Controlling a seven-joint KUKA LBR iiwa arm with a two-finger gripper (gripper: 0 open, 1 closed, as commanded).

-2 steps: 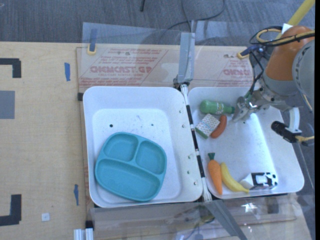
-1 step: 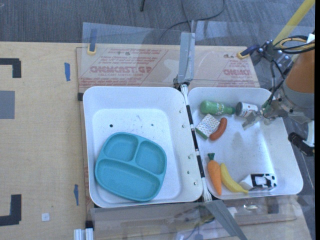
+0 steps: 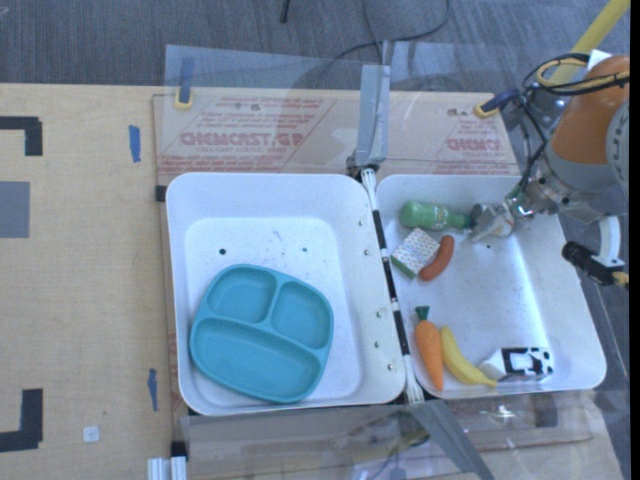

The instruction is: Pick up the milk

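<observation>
End effector (image 3: 492, 222) near the green bottle (image 3: 432, 214)
Its grip state cannot be told; the milk (image 3: 526, 362) lies well apart, just beyond the banana (image 3: 462, 359).

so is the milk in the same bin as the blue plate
No, the milk lies in the right bin near the banana, while the blue plate sits in the left bin.
</observation>
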